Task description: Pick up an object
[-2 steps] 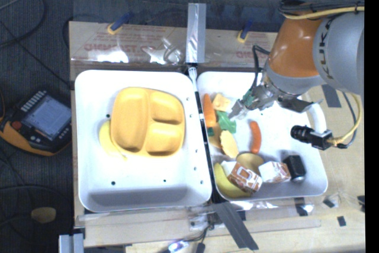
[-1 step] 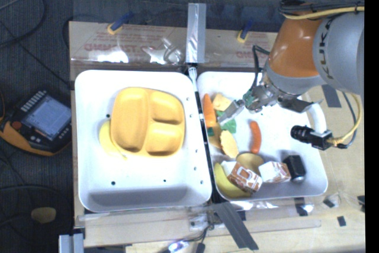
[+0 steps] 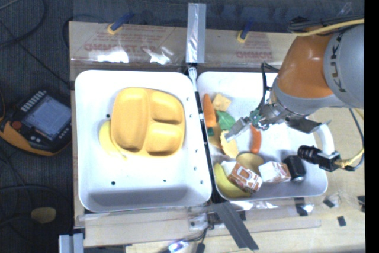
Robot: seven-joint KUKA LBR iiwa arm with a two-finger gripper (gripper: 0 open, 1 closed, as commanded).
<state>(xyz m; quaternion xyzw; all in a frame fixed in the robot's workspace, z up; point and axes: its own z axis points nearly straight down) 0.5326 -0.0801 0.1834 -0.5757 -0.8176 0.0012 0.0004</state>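
Right bin [image 3: 320,185]: front edge crowded by a brown-and-white packet [image 3: 244,177] and white carton [image 3: 274,172]. Mid-bin, the claw [image 3: 253,118] hangs above a small orange-red sausage-like piece [image 3: 256,138]; claw state: cannot tell. Left bin [image 3: 89,186] carries a yellow divided tray [image 3: 147,121].

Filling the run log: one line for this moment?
arm: over right bin | gripper: above toy food | grasp: unclear | left bin: yellow tray
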